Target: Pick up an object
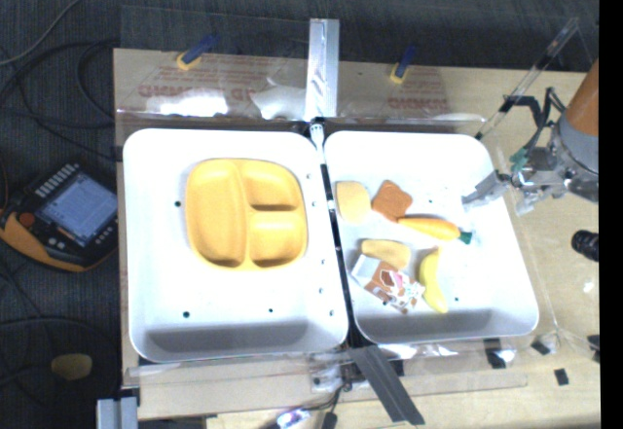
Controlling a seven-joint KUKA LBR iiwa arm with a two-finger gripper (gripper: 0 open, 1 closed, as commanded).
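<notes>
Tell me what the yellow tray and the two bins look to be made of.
Yellow tray: likely molded plastic, smooth and semi-matte, judging by its rounded compartment walls and even color. Left bin and right bin: probably thin formed plastic, white and slightly glossy, with soft rounded corners and faint sheen along the rims. Enamelled metal can't be ruled out from look alone.
</notes>
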